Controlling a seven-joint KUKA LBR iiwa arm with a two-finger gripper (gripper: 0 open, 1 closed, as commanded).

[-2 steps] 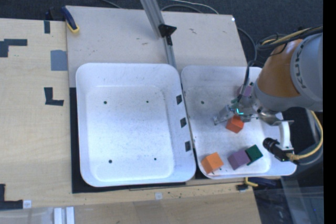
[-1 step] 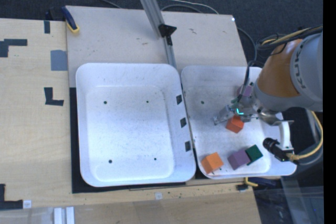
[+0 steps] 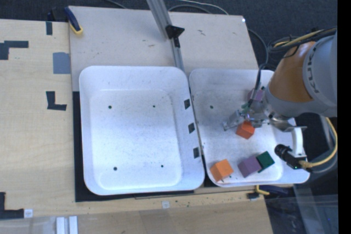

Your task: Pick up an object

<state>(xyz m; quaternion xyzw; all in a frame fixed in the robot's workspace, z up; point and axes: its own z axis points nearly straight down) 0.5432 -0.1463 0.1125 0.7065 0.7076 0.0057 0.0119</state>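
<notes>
Four blocks lay in the right bin (image 3: 219, 85); the red-orange block (image 3: 245, 130) sat directly under the gripper (image 3: 243, 118), apparently between its fingers, so it seemed grasped, though contact was hard to confirm. A straight, slow lift was advisable. The wrist hid the fingers' far side.

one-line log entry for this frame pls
hand: over right bin | red block: at hand, grasp unconfirmed | orange, purple, green blocks: near edge

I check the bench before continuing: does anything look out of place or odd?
Nothing stands out. Four blocks, red-orange, orange, purple and green, sit inside the right bin; nothing spilled.
</notes>
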